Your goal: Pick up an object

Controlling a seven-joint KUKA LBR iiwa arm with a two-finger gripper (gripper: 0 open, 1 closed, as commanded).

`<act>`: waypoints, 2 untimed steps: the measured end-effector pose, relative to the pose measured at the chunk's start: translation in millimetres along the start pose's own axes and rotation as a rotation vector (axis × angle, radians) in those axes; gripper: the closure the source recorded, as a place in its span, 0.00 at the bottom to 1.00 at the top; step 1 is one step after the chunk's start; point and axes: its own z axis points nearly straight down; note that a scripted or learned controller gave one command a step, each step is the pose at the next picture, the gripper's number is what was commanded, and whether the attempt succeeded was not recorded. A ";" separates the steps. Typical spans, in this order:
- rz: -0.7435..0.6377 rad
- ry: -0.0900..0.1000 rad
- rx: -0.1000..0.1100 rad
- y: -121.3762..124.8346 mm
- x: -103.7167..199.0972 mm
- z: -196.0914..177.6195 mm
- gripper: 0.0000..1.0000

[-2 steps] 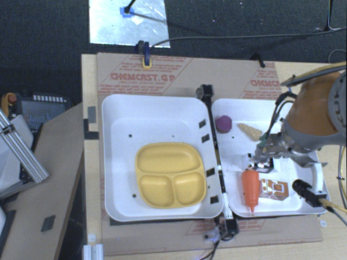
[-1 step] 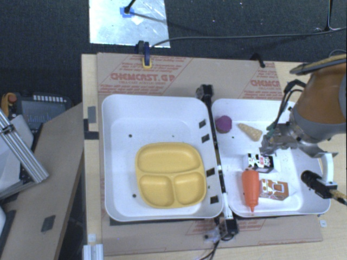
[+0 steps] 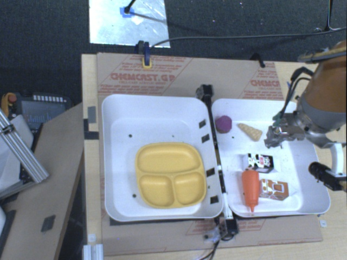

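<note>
Both white bins (image 3: 162,104) look like smooth plastic with a dull sheen; yellow divided tray (image 3: 171,174) smooth glossy plastic; orange carrot (image 3: 250,188) shiny plastic; purple ball (image 3: 223,124) matt; desk (image 3: 179,72) topped with printed brown cardboard, matt; pincer (image 3: 275,136) bare grey metal; foil-like sheet (image 3: 127,15) crinkled, reflective.

Purple ball (image 3: 223,124), tan wedge (image 3: 250,131), orange carrot (image 3: 250,190), two small packets (image 3: 260,162), right bin (image 3: 309,199)

grey arm (image 3: 325,96) from the right, gripper (image 3: 276,136) low, pointing left
</note>
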 end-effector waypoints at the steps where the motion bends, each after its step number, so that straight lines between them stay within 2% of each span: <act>1: 0.000 0.000 -0.001 2.1 -0.2 -54.0 1.00; 2: -0.005 0.002 0.003 30.2 48.5 -50.7 1.00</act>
